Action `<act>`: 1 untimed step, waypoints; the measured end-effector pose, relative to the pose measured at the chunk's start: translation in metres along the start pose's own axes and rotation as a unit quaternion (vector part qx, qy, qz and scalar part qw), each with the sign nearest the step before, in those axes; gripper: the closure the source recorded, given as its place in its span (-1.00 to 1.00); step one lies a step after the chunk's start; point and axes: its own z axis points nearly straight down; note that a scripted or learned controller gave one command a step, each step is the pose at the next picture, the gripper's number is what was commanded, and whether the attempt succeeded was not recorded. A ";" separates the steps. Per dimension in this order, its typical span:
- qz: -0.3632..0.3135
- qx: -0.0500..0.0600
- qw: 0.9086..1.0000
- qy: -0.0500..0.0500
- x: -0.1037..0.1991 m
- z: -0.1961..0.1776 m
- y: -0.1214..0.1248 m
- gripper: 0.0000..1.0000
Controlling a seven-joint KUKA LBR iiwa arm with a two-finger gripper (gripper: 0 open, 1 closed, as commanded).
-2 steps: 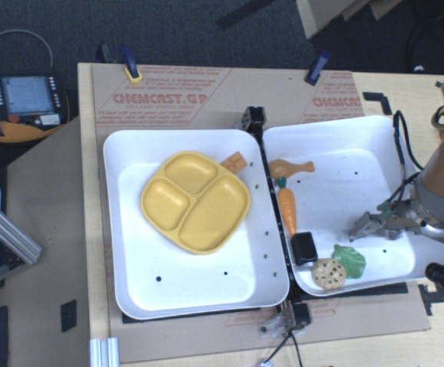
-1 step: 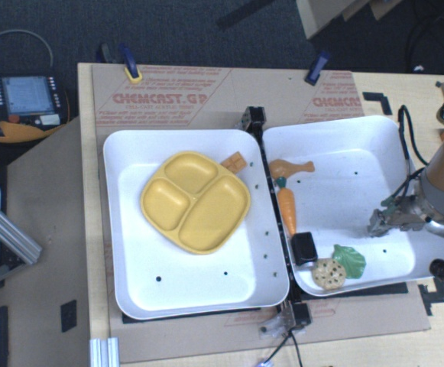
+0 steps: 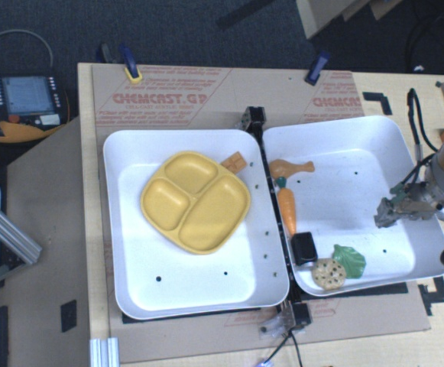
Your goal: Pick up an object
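The gripper [image 3: 396, 211] hangs low over the bare floor of the right bin [image 3: 336, 140], near the tabletop's right edge; I cannot tell its state. The pickable things lie along this bin's left wall and front: a carrot [image 3: 286, 211], a drumstick [image 3: 290, 167], a black block [image 3: 304, 248], a cookie [image 3: 328, 274], a green leaf [image 3: 350, 259]. The yellow divided plate [image 3: 196, 202] sits in the left bin [image 3: 130, 266]. Cardboard [image 3: 206, 94] covers the tabletop; dark floor lies behind.
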 end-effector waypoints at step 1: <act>-0.001 -0.002 1.000 -0.001 0.000 -0.052 0.001 1.00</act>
